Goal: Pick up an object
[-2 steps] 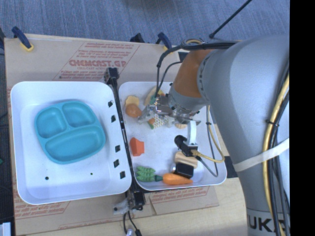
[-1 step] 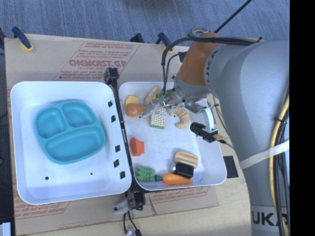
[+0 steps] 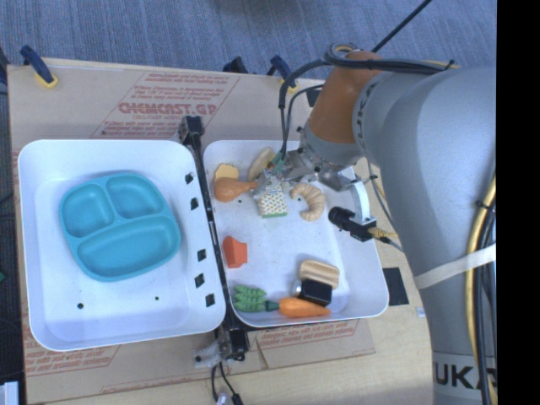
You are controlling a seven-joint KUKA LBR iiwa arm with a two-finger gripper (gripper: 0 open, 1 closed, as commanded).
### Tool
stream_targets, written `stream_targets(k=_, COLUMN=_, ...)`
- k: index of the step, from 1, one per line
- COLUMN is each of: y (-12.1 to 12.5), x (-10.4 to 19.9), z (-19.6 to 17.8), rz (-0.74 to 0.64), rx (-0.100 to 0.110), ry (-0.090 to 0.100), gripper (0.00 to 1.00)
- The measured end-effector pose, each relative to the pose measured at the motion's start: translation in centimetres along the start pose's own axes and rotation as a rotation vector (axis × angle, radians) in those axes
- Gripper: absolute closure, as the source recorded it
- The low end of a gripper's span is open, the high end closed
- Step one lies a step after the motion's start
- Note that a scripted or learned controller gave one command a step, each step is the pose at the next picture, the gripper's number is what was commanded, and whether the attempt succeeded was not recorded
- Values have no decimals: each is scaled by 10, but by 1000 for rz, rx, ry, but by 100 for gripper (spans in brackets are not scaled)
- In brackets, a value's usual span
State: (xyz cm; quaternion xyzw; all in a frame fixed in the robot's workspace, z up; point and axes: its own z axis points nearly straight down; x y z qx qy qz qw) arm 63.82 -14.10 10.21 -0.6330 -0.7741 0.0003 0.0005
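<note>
My gripper [image 3: 280, 170] is low over the far end of the right bin [image 3: 364, 287], under the arm's orange band. Just below it lies a pale checkered waffle piece [image 3: 272, 201]. To its left are a chicken drumstick [image 3: 229, 188] and a pale slice [image 3: 260, 163], and a croissant [image 3: 310, 199] lies to its right. I see nothing lifted off the bin floor.
The near end of the right bin holds an orange piece [image 3: 234, 251], a tan roll [image 3: 319, 272], a black block [image 3: 316, 292], a carrot [image 3: 302, 308] and a green item [image 3: 247, 296]. In the left bin [image 3: 34, 251] lies a blue divided plate [image 3: 118, 224].
</note>
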Motion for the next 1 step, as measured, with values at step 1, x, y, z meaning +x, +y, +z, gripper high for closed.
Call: stream_targets(k=1, y=-22, x=60, z=-91, rz=-37, rx=-1, ry=1, gripper=100)
